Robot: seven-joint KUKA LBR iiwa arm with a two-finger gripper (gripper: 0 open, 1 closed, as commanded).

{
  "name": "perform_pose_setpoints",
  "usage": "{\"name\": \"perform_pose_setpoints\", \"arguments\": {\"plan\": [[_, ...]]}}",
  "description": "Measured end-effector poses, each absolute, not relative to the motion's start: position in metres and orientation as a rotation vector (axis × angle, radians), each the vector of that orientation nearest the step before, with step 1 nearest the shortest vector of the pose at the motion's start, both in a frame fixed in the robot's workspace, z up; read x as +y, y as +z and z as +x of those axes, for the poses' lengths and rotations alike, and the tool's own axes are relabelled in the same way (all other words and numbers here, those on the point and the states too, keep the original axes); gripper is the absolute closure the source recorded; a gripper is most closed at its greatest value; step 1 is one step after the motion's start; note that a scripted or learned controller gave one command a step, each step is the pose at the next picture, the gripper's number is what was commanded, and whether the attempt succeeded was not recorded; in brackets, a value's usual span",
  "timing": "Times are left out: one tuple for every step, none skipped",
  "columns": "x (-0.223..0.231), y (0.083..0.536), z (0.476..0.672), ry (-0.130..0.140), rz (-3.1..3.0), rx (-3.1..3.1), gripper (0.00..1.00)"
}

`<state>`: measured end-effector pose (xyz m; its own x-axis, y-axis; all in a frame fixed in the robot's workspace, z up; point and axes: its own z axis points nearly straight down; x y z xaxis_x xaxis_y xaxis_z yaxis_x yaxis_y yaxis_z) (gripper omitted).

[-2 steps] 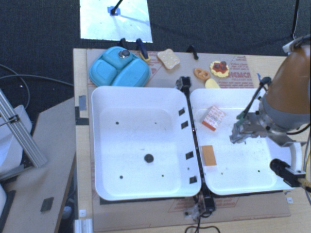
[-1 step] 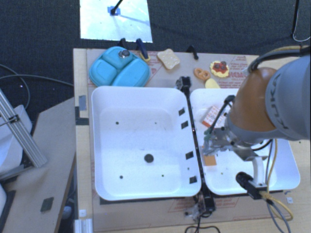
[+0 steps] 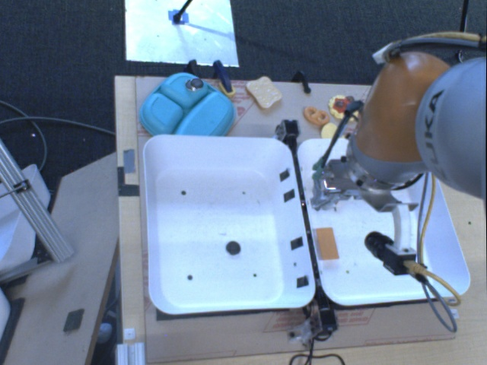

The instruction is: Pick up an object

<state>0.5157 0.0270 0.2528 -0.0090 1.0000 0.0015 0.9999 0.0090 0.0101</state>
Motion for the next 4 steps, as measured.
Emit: {"name": "perform_pose_setpoints", "arguments": {"plan": [[-0.011,0.277,0.486,0.004,2.221,2.217,1.00],[-0.039,0.258,0.487,0.001,2.222,2.219,1.00],[-0.086,0.161,0.485,-0.007,2.228,2.219,1.00],[-0.092,0.113,0.497,-0.002,2.222,2.222,1.00]]}}
